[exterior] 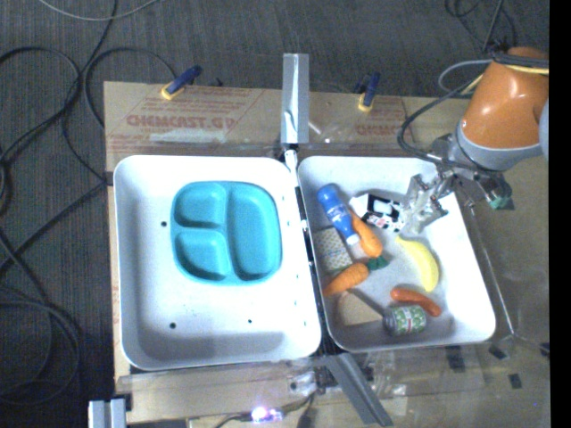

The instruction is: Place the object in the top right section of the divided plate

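The blue divided plate [227,232] lies in the left bin [143,310], with two small sections on its left and one large section on its right. My gripper [417,219] hangs over the right bin [477,301] near its upper right, just above the top end of a yellow banana [425,266]. It stands open with nothing between its fingers. A black-and-white item [382,210] lies just left of the gripper.
The right bin also holds a blue bottle [332,208], two orange carrots [364,236] [346,277], a red-orange sausage [416,300], a can [406,319] and a grey mesh piece [333,251]. A metal divider post [294,105] stands between the bins at the back.
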You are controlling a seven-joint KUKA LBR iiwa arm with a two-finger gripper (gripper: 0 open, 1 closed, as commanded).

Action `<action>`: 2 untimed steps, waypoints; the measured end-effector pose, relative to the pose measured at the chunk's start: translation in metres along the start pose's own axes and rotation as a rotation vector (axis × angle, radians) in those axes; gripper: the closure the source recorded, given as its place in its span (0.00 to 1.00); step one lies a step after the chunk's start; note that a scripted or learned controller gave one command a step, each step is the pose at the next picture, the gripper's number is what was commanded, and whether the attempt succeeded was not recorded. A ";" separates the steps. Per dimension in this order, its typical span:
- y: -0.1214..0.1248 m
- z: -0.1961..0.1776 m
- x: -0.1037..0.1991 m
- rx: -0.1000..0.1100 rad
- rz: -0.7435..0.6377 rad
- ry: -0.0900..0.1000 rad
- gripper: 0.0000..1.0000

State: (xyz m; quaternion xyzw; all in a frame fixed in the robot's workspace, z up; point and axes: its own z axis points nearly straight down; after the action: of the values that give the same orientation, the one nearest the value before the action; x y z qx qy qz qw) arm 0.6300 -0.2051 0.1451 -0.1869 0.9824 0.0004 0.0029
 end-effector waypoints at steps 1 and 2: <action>0.031 -0.071 -0.003 -0.001 0.186 -0.001 1.00; 0.005 0.041 0.059 -0.001 0.024 0.004 1.00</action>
State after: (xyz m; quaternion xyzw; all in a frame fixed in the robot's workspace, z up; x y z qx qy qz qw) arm 0.5735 -0.2226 0.1038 -0.1753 0.9845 0.0005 0.0006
